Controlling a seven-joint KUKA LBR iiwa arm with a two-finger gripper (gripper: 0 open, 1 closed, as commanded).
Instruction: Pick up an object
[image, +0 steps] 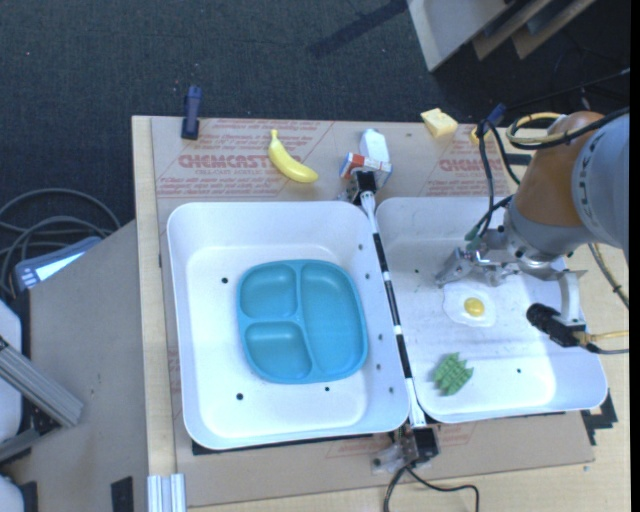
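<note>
Above the fried egg hangs the tool.

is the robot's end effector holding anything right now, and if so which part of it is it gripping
It cannot be told. The end effector sits low in the right-hand shallow white bin, just above the toy fried egg, with nothing visibly between its fingers.
</note>
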